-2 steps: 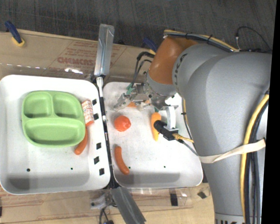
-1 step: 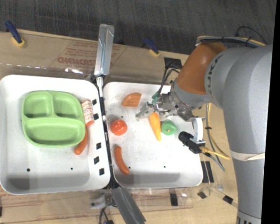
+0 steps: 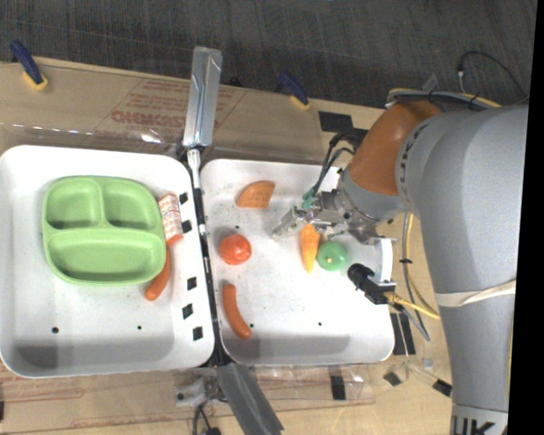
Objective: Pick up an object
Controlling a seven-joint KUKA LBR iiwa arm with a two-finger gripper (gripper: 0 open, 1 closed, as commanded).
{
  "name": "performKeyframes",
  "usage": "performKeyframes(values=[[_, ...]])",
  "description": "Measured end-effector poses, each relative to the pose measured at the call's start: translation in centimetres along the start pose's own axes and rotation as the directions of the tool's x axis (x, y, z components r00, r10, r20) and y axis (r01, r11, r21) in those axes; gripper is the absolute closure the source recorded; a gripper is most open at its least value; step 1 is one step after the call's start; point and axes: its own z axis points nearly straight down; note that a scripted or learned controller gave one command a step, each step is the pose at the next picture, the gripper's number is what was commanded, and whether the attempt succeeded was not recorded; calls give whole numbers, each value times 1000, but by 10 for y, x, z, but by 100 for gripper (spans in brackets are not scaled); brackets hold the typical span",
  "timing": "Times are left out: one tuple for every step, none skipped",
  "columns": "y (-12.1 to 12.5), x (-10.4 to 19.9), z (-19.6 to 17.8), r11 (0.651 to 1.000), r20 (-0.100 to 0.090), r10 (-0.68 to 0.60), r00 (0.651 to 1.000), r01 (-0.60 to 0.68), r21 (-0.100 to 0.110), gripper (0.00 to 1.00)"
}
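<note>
right bin (image 3: 273, 337) holds carrot (image 3: 308, 248) just below the tool (image 3: 301, 221).

Single fixed overhead camera, angled down on both white bins (image 3: 10, 240), arm (image 3: 459, 206) entering from right

the grey arm bends in from the right, its gripper (image 3: 301, 225) lowered and angled leftward.

A light green plastic tray with three compartments (image 3: 99, 228) lies in the left shallow white bin (image 3: 22, 334). Blue clamps (image 3: 29, 65) grip the brown cardboard sheet (image 3: 261, 109) behind both bins, on a dark grey floor (image 3: 129, 7).
</note>
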Motion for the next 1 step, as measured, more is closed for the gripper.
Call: performKeyframes(values=[[0, 1, -10, 1000, -1, -5, 1000, 5, 2, 100]])
